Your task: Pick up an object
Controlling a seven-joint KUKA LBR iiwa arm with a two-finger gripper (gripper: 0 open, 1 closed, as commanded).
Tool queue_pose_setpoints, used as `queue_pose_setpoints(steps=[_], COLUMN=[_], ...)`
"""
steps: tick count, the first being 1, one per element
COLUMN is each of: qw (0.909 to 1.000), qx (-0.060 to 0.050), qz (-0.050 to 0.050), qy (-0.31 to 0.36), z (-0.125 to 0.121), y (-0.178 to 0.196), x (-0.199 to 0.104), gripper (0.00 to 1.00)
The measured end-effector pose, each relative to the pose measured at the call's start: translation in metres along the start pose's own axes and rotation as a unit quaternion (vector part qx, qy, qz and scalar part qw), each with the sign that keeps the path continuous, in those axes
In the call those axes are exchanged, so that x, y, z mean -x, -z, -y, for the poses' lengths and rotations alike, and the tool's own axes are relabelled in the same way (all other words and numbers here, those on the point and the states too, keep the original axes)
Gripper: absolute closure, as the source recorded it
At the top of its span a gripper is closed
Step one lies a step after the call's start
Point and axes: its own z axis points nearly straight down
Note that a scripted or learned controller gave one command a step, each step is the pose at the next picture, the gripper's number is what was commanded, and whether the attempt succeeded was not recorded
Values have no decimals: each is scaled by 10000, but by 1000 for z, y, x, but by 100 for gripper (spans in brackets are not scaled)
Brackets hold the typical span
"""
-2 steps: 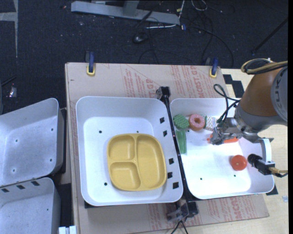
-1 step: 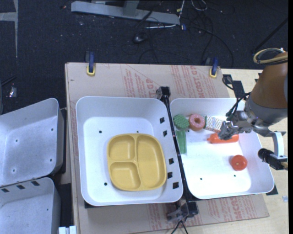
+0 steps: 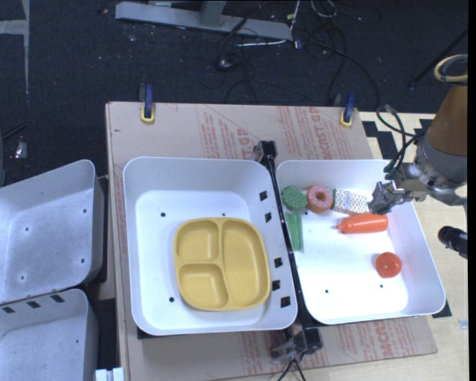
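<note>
1. Camera view, from above: brown board surface point(image 3: 193, 134) w/ red print, held at its far edge by two yellow clamps point(image 3: 148, 111), dark floor behind w/ cables point(image 3: 327, 52) and a grey metal bar point(image 3: 201, 18).
2. Two white bins side by side on the surface. Left bin point(image 3: 149, 186) has a yellow 3-part plate point(image 3: 222, 263) in the middle.
3. Right bin point(image 3: 416, 290) has the pickable stuff: orange carrot point(image 3: 364, 223) near the far right, red tomato point(image 3: 387, 263) nearer the front right, pink donut point(image 3: 320, 198), a green ridged piece point(image 3: 294, 198) and a green stick point(image 3: 295, 230) by the divider, and a white speckled block point(image 3: 351, 200) by the donut.
4. Arm comes in from the right w/ claw point(image 3: 383, 197) low over the right bin's far right corner, just beside the carrot's right end. Can't tell how wide it's open or if it has anything.
5. Spare white bins point(image 3: 44, 223) off the surface, at left.
</note>
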Motion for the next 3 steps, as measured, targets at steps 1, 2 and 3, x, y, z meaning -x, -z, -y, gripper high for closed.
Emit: queue_pose_setpoints(steps=[1,2,3], qw=[10000,10000,10000], qx=[-1,-25,-32], qz=[-1,-8,-16], qy=[6,24,29], z=[-1,-7,-13], y=[37,35,34], x=[0,-43,-103], gripper=[100,100,100])
